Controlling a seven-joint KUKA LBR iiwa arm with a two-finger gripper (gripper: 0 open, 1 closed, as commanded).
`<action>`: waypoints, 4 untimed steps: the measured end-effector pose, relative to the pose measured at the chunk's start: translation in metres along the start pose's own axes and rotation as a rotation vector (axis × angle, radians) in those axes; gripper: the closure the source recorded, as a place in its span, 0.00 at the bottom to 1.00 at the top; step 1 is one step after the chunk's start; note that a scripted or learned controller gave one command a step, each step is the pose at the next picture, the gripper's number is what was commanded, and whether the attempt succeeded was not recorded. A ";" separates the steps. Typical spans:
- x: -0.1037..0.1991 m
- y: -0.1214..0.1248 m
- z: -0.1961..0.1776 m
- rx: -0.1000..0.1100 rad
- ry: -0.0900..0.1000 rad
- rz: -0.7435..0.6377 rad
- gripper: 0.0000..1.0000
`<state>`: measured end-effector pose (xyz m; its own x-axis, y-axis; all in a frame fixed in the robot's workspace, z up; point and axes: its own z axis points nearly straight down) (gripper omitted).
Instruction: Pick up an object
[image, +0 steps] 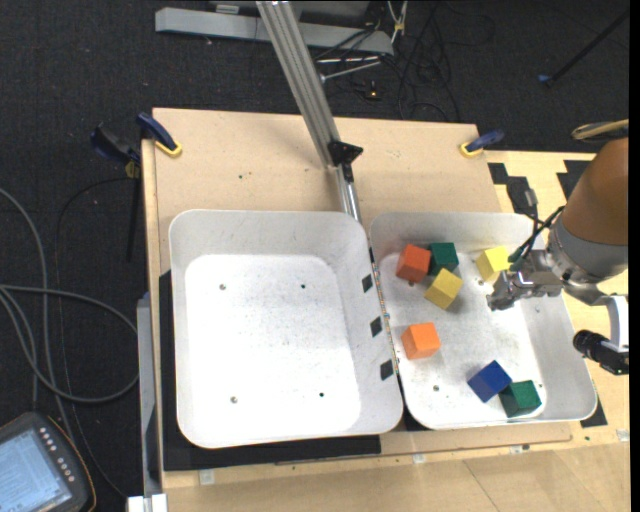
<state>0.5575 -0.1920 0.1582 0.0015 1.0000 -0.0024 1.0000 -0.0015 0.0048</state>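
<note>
Camera view from above the bench: my gripper (503, 293) hangs low over the right bin (560, 345), my arm (600, 215) coming in from the right edge. Whether my fingers are open or shut I cannot tell from this angle, and no block can be seen between them. Closest to my gripper is a yellow block (491, 262), just up and to the left of it, near enough that I cannot say whether we touch. Farther left sits a second yellow block (444, 288), tilted, with an orange block (413, 263) and a green block (443, 255) just beyond it, the three bunched close together. Below and left of my gripper, apart from the rest, lies another orange block (421, 340). Down toward the bin's near wall, below my gripper, a blue block (489, 380) and a second green block (521, 397) sit side by side, touching or nearly so. Well to my left is the left bin (190, 300).
</note>
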 end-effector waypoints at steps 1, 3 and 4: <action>-0.003 -0.006 -0.046 -0.001 0.000 -0.001 1.00; 0.050 0.001 -0.075 0.005 0.004 -0.009 1.00; 0.102 -0.004 -0.086 0.004 0.005 -0.010 1.00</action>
<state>0.5527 -0.0898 0.2439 -0.0084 1.0000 0.0021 1.0000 0.0084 0.0009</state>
